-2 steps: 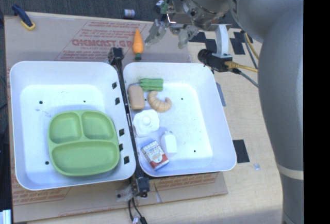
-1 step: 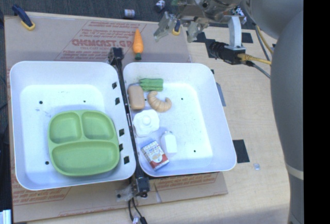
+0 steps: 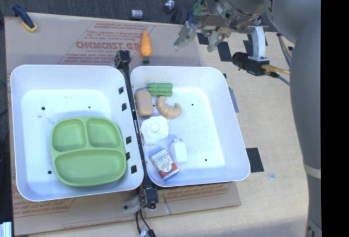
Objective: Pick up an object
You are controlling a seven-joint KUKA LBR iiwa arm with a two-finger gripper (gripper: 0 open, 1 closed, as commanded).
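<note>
— While my jaws hang up at the far edge of the right bin, which thing would you go for?

— The croissant. It lies near the middle of that bin, just beside the brown bread roll and below the green pickle-like piece. It looks like a light plastic toy: stiff, a bit smooth, not fragile. I judge the thick middle of the curve is the place to pinch, across its narrow width.

— And your gripper now?

— Its fingers stand spread apart, nothing between them, above the cardboard beyond the bin, well apart from the croissant.

— Other candidates?

— A white round lidded tub, likely slippery and wide for my jaws; a small white bottle; a little red carton lying in the near corner, light and boxy, easy at its flat sides. An orange carrot sits outside on the cardboard. The left bin holds a green divided plate, too broad and flat.

— Any writing?

— Red print on the cardboard reads something like "CHEMCAST"; the rest is too small. The carton's label I cannot read.
</note>
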